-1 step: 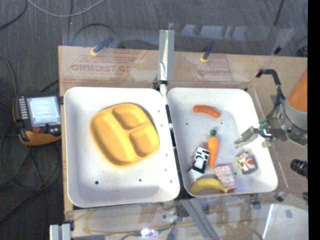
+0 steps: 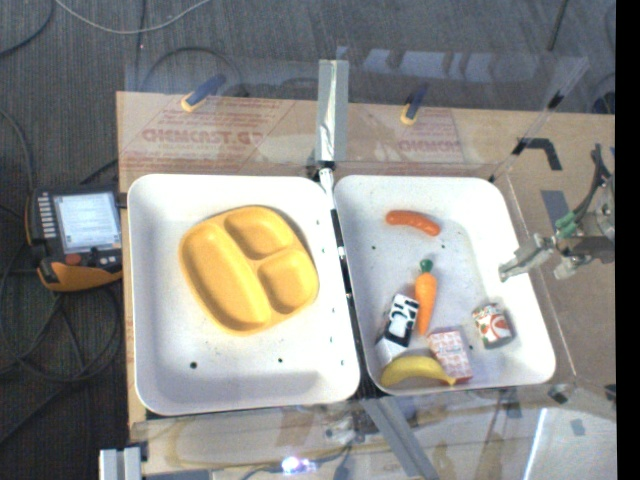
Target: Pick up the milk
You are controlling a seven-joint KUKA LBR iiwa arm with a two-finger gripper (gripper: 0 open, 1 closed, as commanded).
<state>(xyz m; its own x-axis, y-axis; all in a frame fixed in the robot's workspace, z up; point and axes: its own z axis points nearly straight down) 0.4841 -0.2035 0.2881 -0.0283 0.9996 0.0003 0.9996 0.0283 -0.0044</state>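
- Right-hand shallow white bin [image 2: 470, 193]: holds six small items. The milk, a small black-and-white carton [image 2: 402, 320], lies tilted at about 7 o'clock from the bin's centre.
- Neighbours of the milk: an orange toy carrot with a green top [image 2: 426, 302] touches or nearly touches its 3 o'clock side; a yellow toy banana [image 2: 416, 371] sits just beside it at 6 o'clock; a pink patterned box [image 2: 450, 353] lies near at 4 o'clock.
- Further off: a red-and-white small carton [image 2: 492, 326] at 3 o'clock, and an orange-red toy sausage [image 2: 413, 222] at 12 o'clock, well apart from the milk.
- Left-hand white bin [image 2: 150, 298]: bears a yellow three-compartment plastic tray [image 2: 250, 266].
- Gripper [image 2: 530, 256]: at the right bin's 3 o'clock rim, nothing between its fingers. The view is too small and slanted here; I cannot tell whether they are apart or together.
- Step in hand, as I judge it: approach, with the grasp not yet begun.
- To do it well: travel toward 8 o'clock, centre over the carton, and turn the wrist so the fingers close across its narrow faces.
- Risk: the carrot crowds one side, so the finger there may snag it; descend straight and favour the freer 9 o'clock side.
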